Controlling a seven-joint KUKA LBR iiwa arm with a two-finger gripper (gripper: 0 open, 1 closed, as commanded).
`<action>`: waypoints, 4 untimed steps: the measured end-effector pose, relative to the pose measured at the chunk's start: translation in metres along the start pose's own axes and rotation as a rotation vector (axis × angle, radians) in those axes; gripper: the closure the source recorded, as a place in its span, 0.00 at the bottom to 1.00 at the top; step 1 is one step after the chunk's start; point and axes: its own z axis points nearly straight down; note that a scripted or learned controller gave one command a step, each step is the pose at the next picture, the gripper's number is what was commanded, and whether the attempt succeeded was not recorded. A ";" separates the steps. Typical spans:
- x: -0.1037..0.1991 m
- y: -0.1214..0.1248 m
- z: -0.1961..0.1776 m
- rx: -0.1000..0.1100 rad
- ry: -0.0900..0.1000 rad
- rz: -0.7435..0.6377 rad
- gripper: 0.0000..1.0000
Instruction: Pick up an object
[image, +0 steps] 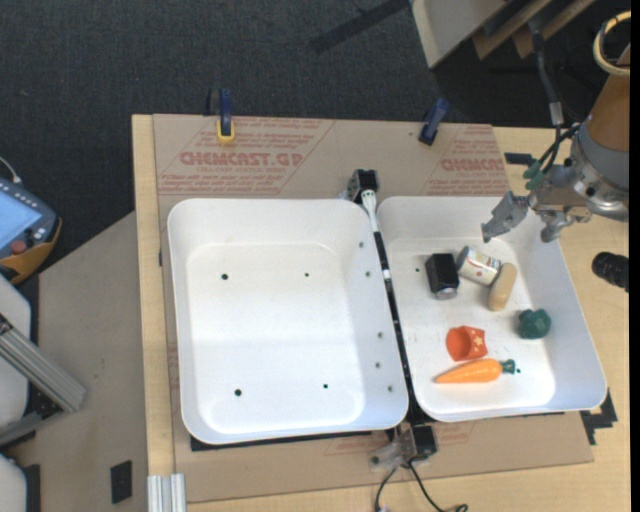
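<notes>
Camera view | I see hand (527, 216) fingers spread, nothing between them, poised over right bin (570, 300) far edge | targets clustered there: black can (441, 275), white cup (479, 266), tan block (502, 285), green lump (534, 323), orange cup (464, 343), carrot (470, 373) | left bin (200, 300) presumably reserved for drop-off.

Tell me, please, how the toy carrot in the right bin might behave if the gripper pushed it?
The carrot looks round and tapered, so it would probably roll or pivot. It seems smooth, perhaps slippery. It lies near the orange cup, so it might nudge that.

Two white bins (270, 225); six small objects (480, 310) in right bin (570, 300).
</notes>
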 end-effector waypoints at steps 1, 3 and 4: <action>0.031 -0.046 0.156 0.018 0.006 -0.001 0.00; 0.071 -0.098 0.082 0.008 0.004 -0.002 0.00; 0.089 -0.076 0.081 -0.002 0.000 -0.003 0.00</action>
